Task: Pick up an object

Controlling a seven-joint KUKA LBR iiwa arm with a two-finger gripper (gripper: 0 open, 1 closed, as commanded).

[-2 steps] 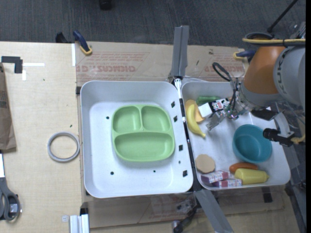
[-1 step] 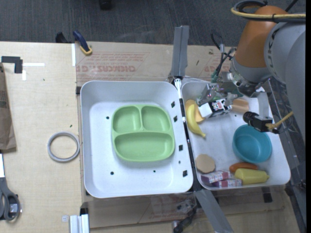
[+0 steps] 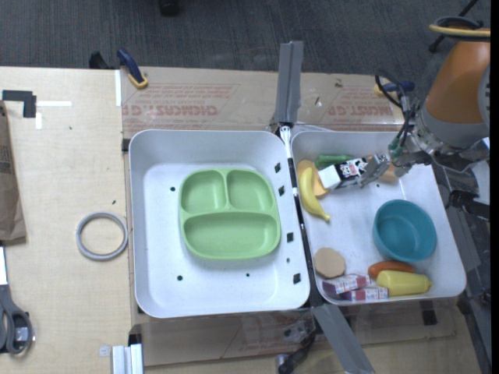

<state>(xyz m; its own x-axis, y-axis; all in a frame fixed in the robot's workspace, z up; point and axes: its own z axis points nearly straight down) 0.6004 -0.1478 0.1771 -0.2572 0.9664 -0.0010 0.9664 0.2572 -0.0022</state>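
Reaching in from the right over the far edge of the right bin (image 3: 441, 209): grey arm (image 3: 460, 84) with orange band. Tool (image 3: 380, 167) hanging low at the bin's far side, pointing toward the bin's left wall. Not telling whether released or clenched from this angle; cannot tell if anything is grasped.

Lying just beside the tool tip, on its left: small white-and-black item (image 3: 340, 172), tilted, too small to identify; touching or apart, cannot tell. Sitting just behind it against the far wall: a dark green thing (image 3: 335, 160), partly hidden.

Resting in the same bin:
- banana (image 3: 310, 194) lying along the left wall, its upper end next to the white-and-black item.
- teal bowl (image 3: 405, 230) standing upright near the right wall, well apart from the tool.
- round tan disc (image 3: 330, 262) lying near the front left corner.
- red-and-white packet (image 3: 355, 288) lying along the front wall, just below the disc.
- orange piece (image 3: 390, 268) and yellow piece (image 3: 404, 284) lying side by side at the front, touching or nearly so.

Sitting in the left bin (image 3: 148, 232): green divided plate (image 3: 230, 213), centred, upright.

Lying on the bench (image 3: 62, 154) left of the bins: tape ring (image 3: 101, 234), scissors (image 3: 12, 330) at the near edge, blue clamp (image 3: 133, 68) at the far side.
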